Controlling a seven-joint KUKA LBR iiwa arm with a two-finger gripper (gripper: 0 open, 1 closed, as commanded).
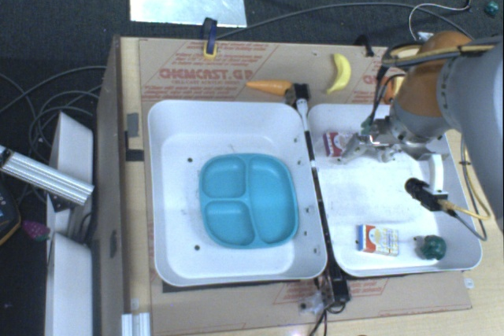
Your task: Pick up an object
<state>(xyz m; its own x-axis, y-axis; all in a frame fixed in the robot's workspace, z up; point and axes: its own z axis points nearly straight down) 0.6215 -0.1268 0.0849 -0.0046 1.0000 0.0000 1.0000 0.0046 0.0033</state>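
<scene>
a: what lies in the right bin point(465, 248)?
b: a small red-and-white packet point(335, 144) near the far left corner, a flat white carton point(377, 239) with blue and orange print toward the front, a dark green ball point(431, 247) just beside it

Arm point(465, 90) cut off; fingers perhaps hidden

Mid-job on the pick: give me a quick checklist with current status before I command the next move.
1. Claw over the right white bin: ok.
2. Claw beside the small red-and-white packet: ok.
3. Packet between the claw's grasping parts: cannot tell.
4. Claw open or shut: cannot tell.
5. Other targets free in the right bin, orange-and-white box and dark green ball: ok.
6. Blue divided plastic tray apart, in the left white bin: ok.
</scene>
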